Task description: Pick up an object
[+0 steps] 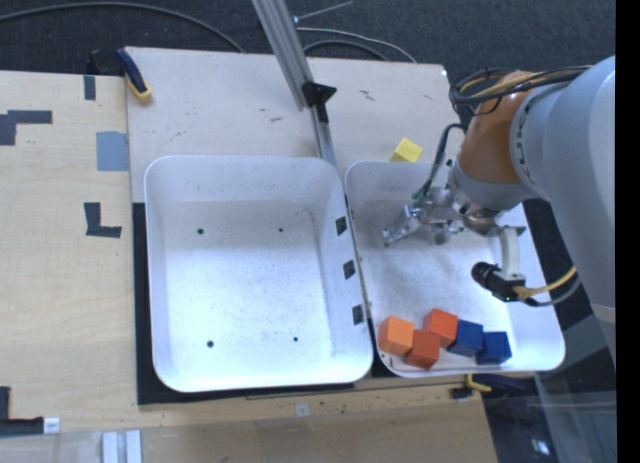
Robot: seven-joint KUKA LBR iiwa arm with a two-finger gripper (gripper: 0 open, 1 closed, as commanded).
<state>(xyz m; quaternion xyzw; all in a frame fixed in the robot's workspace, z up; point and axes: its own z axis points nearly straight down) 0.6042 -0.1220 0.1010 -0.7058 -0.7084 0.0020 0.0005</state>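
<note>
- Near edge of the right-hand white plastic bin (520,356): a huddle of small blocks is seen, orange cube (398,332), two reddish-orange ones (441,324) (424,349), two blue ones (468,337) (493,347), all touching.
- They're judged light, rigid, slightly slick; the outer orange cube is best pinched across opposite flat faces.
- Further back, the metal two-finger gripper (412,227) hangs over bare bin floor, well apart from them, nothing held; how far it's spread can't be told.
- A yellow block (406,150) is seen beyond the bin.

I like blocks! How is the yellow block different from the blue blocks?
The yellow block lies outside the bins, on the bench behind the right bin; the blue blocks sit inside that bin at its front edge. The yellow block is alone; the blue blocks are two side by side, beside the orange blocks. All are small and boxy.
</note>
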